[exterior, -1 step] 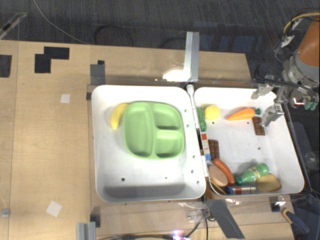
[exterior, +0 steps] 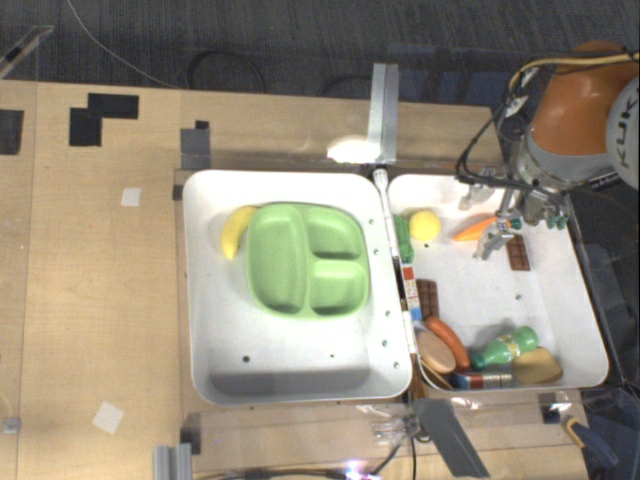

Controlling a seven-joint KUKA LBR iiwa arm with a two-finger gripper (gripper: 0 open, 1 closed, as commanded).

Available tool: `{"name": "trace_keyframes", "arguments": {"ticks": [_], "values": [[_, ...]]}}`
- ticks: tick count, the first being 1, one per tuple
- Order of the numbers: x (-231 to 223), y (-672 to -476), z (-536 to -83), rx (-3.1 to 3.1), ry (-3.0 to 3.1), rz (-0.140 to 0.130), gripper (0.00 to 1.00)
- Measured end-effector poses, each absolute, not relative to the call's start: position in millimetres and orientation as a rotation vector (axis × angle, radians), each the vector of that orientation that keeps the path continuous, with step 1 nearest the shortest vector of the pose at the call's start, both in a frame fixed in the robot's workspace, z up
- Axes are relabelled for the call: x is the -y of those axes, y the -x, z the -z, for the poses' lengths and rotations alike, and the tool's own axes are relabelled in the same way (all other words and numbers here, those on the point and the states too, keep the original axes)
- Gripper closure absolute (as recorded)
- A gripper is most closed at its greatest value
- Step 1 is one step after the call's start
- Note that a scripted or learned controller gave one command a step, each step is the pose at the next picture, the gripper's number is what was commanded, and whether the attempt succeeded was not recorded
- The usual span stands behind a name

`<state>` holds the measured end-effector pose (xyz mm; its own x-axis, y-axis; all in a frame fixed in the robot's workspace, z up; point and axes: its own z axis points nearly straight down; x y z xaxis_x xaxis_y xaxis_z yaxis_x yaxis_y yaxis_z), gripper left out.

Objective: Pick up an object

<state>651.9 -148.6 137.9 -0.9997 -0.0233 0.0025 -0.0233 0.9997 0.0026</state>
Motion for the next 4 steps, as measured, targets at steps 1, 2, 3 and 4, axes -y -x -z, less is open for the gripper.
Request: {"name": "trace_keyframes", "arguments": {"ticks": [1,2,3,4], "values": [[130,-669.0,-88,3.138,0.047,0.001,0.00],[129,-675.0,-104,3.164,0.040,-0.005,1.00],[168,-639.0,-133,3.103,-0.565,-0.007,1.00],[166,-639.0,-132,3.101,-0.568,-0.004,0.00]]}}
